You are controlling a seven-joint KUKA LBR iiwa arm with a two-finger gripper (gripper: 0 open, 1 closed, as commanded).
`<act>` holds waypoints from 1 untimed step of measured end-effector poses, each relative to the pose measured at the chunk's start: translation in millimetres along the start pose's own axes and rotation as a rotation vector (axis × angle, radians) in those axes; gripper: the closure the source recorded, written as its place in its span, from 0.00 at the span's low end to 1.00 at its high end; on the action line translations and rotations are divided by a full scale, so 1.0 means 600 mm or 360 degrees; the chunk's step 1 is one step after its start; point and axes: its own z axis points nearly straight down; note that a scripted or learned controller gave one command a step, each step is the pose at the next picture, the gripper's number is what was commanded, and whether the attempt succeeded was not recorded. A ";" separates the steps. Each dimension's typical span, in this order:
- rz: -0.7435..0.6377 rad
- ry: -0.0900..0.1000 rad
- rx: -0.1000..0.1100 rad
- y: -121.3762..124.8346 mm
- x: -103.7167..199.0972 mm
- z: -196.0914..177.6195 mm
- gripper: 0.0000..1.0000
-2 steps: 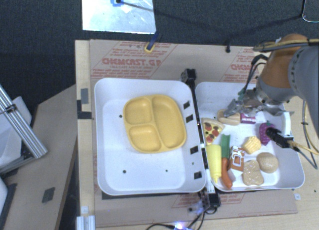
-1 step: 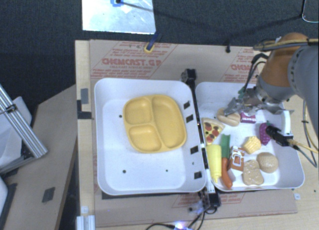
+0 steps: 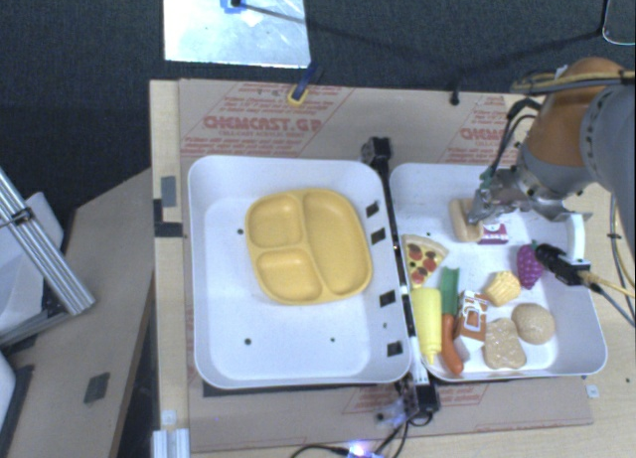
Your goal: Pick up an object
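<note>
The right bin holds several toy foods. My gripper is low in its back part, right over a tan block and beside a small white and purple carton. Purple grapes lie just to the right of it. In front lie a pizza slice, a yellow corn cob, a green piece, an orange carrot, a fries box, a yellow ridged piece, a round bun and a tan toast.
The left bin holds a yellow divided plate. A black clip strip runs along the wall between the two bins. The arm's grey and orange wrist hangs over the right bin's back right corner.
</note>
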 end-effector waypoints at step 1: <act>0.0005 0.0015 0.0026 0.002 -0.012 -0.104 1.00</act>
